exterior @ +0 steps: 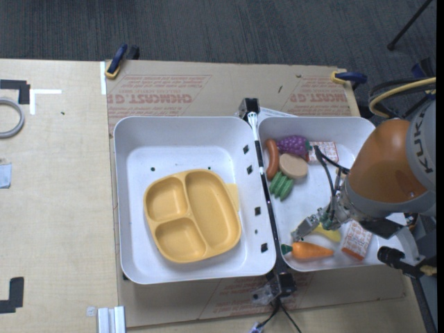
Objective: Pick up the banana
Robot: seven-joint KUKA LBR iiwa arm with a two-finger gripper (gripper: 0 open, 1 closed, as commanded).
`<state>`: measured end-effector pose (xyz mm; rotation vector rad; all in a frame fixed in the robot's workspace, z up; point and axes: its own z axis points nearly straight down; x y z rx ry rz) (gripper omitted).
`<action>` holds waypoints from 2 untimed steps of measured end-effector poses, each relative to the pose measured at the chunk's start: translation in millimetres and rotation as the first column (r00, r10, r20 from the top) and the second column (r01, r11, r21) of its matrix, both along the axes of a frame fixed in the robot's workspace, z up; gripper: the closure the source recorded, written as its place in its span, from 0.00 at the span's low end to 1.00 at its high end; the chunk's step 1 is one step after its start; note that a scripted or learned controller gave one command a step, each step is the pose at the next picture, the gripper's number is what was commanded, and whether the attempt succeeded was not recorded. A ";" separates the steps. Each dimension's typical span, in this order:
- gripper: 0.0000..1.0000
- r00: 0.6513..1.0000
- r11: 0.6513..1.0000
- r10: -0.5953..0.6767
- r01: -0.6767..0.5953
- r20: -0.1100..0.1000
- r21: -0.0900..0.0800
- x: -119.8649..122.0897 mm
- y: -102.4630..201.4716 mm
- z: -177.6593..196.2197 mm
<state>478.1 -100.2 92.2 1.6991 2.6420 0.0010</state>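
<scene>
The banana (331, 236) shows as a small yellow sliver in the right bin (316, 132), just above the carrot (311, 251) near the bin's front wall. The arm's wrist covers most of it. My gripper (313, 223) is low in the right bin, right at the banana's left end and above the carrot. The orange band of the arm (385, 164) looms over the bin's right half.
In the right bin's far part lie purple grapes (293, 144), a sausage (272, 159), a round bread piece (293, 167) and green beans (281, 184). A red and white packet (356, 241) lies by the banana. The left bin (132, 186) holds a yellow divided plate (192, 215).
</scene>
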 end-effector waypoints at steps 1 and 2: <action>0.00 0.989 0.989 0.150 -0.150 0.000 -0.001 0.1 0.8 -0.1; 0.00 0.998 0.998 0.070 -0.070 0.002 -0.001 0.4 51.4 100.1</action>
